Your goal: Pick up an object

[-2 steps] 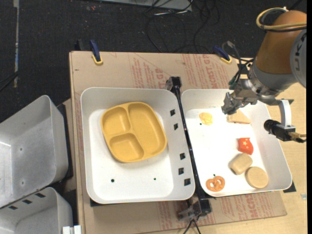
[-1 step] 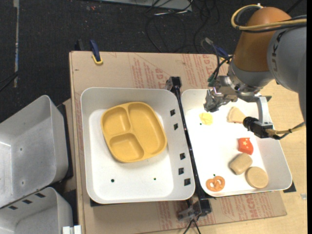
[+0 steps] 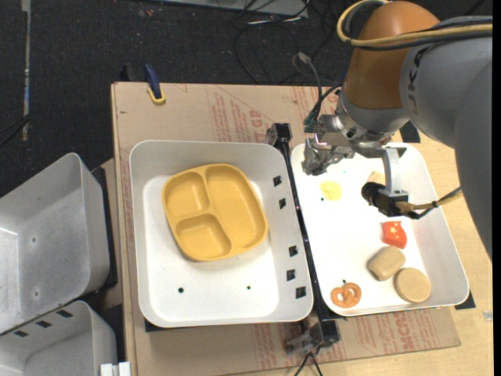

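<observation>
My gripper (image 3: 319, 161) hangs over the far left corner of the right bin (image 3: 446, 233), below the orange wrist band (image 3: 383, 53). A small flat yellow piece (image 3: 332, 190) lies on the bin floor just in front of it, apart from it. Further along the bin lie a red piece (image 3: 394, 233), a tan bread-like lump (image 3: 384, 263), a round tan biscuit (image 3: 412, 284) and a small orange pretzel (image 3: 345, 294). Nothing shows in the gripper's grasp.
The left bin (image 3: 149, 288) holds a yellow divided plate (image 3: 213, 210). A black divider with clips (image 3: 293, 225) runs between the bins. A white bracket with a dark fitting (image 3: 383, 197) hangs from the arm over the right bin. Grey tubs (image 3: 39, 233) stand at far left.
</observation>
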{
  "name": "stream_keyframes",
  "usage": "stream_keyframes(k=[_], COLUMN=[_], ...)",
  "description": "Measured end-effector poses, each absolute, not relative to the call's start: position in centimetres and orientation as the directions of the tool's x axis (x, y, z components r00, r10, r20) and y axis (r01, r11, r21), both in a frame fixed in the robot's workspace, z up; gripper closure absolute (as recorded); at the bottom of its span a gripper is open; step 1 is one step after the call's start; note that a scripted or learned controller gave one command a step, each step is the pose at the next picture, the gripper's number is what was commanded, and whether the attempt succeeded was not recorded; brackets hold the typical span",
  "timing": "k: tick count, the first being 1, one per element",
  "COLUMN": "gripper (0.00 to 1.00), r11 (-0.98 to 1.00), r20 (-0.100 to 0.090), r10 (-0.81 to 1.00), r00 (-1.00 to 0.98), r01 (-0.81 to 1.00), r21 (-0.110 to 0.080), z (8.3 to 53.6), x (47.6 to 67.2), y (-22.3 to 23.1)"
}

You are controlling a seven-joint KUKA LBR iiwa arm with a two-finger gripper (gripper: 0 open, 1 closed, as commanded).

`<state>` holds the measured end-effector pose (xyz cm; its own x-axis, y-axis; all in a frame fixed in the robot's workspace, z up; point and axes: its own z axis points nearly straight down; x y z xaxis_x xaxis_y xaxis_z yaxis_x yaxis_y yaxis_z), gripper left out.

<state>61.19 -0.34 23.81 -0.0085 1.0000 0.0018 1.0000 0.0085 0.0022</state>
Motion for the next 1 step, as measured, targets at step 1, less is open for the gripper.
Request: stream_keyframes(k=[1], gripper=[1.00], r11=[0.008], r20=[0.002], r10=[1.000], r00=[-0.008], r01=[1.000], r21=[-0.002], z=[22.57], x=[60.79], y=[5.30])
